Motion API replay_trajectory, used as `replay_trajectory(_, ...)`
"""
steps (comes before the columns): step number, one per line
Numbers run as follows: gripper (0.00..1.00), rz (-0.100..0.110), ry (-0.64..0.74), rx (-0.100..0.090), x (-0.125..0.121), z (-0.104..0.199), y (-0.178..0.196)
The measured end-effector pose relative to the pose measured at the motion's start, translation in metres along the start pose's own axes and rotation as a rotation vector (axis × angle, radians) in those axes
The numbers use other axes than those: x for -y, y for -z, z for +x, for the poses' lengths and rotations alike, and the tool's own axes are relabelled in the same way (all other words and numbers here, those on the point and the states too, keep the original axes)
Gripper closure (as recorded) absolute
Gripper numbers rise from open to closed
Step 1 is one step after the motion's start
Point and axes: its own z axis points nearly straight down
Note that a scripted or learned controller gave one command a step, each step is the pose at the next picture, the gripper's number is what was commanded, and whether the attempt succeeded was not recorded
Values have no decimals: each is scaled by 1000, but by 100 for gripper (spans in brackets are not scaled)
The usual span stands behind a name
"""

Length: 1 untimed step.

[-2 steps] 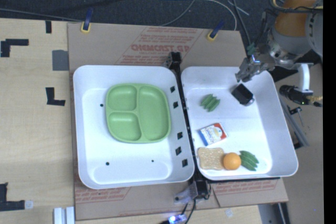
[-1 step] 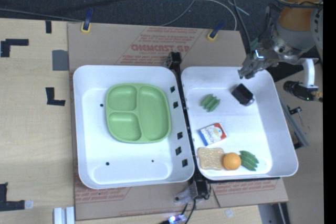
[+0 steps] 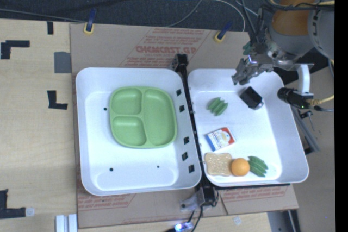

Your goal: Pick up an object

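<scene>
Honestly, couldn't tell how the gripper (image 3: 243, 74) stood or whether it held anything; it hung over the right bin's (image 3: 272, 133) far edge. Nearest target, a small black block (image 3: 251, 98), lay just beside it: looked light, rigid, best pinched across its short sides.

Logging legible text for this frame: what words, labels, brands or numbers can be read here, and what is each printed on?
Red print on the cardboard sheet under the bins: several lines with a larger heading, too blurred to read.
Small blue and red packet in the right bin: printed front, too small to read.
Green divided plate in the left bin: no text visible.
Nothing else carries legible writing.
</scene>
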Motion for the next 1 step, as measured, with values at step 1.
replay_trajectory(1,100,1,-1,0,6,53,4)
